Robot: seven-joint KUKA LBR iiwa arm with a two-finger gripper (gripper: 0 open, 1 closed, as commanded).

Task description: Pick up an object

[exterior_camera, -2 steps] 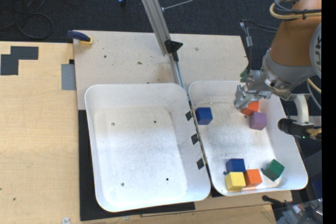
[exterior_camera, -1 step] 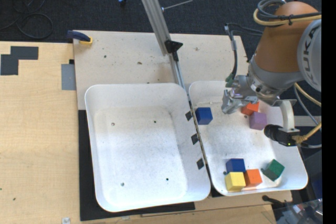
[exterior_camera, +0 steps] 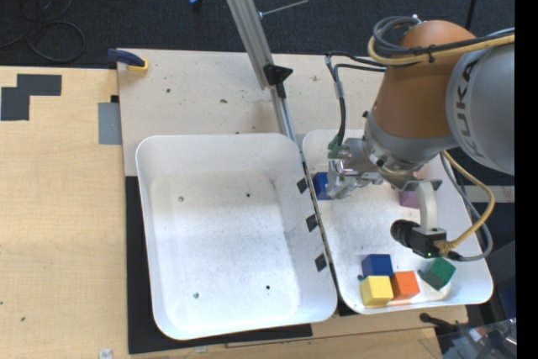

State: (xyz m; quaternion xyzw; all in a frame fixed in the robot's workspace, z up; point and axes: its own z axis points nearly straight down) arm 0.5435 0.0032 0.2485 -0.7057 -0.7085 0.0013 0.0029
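My gripper (exterior_camera: 342, 180) is low over the right bin (exterior_camera: 353, 219), near its far left wall. A small blue object (exterior_camera: 320, 184) lies right beside the gripper's left side, against the divider between the bins; whether they touch is unclear. At the bin's front lie a blue cube (exterior_camera: 377, 265), a yellow cube (exterior_camera: 377, 291), an orange cube (exterior_camera: 406, 285) and a green cube (exterior_camera: 438, 272). A pale purple piece (exterior_camera: 410, 198) peeks out from under the wrist, partly hidden by the arm.
The left bin (exterior_camera: 218, 231) sits beside the right one, with black clips along their shared edge. A slanted aluminium bar (exterior_camera: 252, 34) rises behind the bins. The orange-banded wrist (exterior_camera: 420, 97) and its cables overhang the right bin's back half.
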